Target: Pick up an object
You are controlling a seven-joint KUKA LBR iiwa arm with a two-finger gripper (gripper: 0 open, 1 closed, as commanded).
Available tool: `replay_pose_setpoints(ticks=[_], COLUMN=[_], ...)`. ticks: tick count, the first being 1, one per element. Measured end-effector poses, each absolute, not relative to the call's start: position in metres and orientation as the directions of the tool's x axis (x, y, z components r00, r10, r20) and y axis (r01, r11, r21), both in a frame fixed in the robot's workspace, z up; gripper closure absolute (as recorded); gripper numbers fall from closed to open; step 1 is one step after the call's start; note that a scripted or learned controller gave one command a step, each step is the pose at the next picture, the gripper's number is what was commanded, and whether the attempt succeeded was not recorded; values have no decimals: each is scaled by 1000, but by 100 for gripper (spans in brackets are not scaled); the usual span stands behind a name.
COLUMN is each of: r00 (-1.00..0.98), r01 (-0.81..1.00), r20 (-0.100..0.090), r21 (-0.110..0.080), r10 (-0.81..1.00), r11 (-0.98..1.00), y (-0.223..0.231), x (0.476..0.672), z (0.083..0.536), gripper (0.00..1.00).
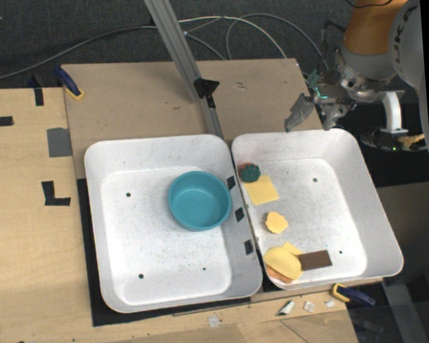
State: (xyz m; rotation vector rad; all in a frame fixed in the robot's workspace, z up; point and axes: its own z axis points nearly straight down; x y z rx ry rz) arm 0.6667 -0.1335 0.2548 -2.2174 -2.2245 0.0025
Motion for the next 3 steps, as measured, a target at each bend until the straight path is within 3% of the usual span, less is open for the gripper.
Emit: replay_pose_setpoints(ticks=[1,3], r00=[-3,-1], r01=[1000,1000], r20=[-1,-1], r21=[-2,-8], r10=[1000,1000], r11=[3,1], y=[-134,-141], x=[667,670], z=[255,146], gripper=[0,0])
